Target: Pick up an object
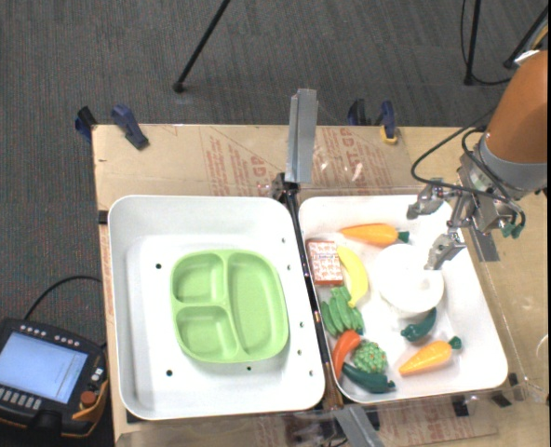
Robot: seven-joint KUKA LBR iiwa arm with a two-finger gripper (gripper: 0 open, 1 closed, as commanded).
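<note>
My gripper (462, 246) hangs over the right bin's (488, 317) far right part, above the edge of a white bowl (409, 283). Its fingers stand apart, open, with nothing between them. Toy food lies in this bin: an orange carrot (373, 235) at the back, a red box (324, 261), a yellow banana (354, 276), green pea pods (343, 313), a red pepper (344, 347), broccoli (369, 356), a dark green piece (419, 326) and a second carrot (429, 355) at the front.
The left bin (136, 240) holds a green divided plate (229, 305). A grey upright post (302, 138) stands behind the seam between the bins. A teach pendant (38, 371) lies on the floor at the lower left.
</note>
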